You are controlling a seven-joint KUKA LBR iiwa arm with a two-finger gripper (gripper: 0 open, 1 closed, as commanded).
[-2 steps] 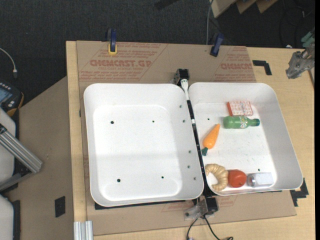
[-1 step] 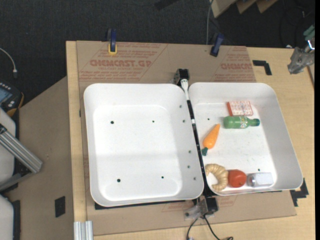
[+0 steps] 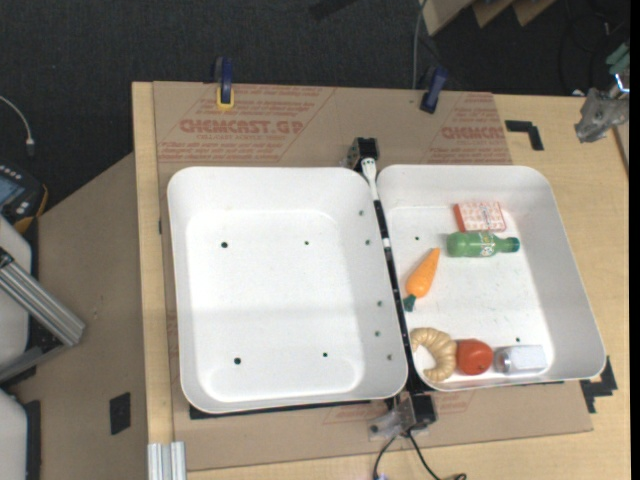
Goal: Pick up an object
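Note:
The right bin (image 3: 560,268) holds several small objects. A pink patterned card box (image 3: 479,215) lies near its back, with a green bottle (image 3: 481,246) on its side just in front of it. An orange toy carrot (image 3: 423,272) leans by the left wall. Along the front wall sit a beige ring-shaped toy (image 3: 435,352), a red ball (image 3: 473,356) and a small silvery block (image 3: 522,359). My gripper (image 3: 600,116) shows as a grey metal piece at the view's upper right edge, outside the bin and far from every object.
The left bin (image 3: 200,268) stands beside the right one, their walls meeting at a black divider strip (image 3: 385,248). Both rest on a cardboard sheet (image 3: 300,118) held by blue clamps (image 3: 224,83) at the back. A metal rail (image 3: 40,303) lies at the left.

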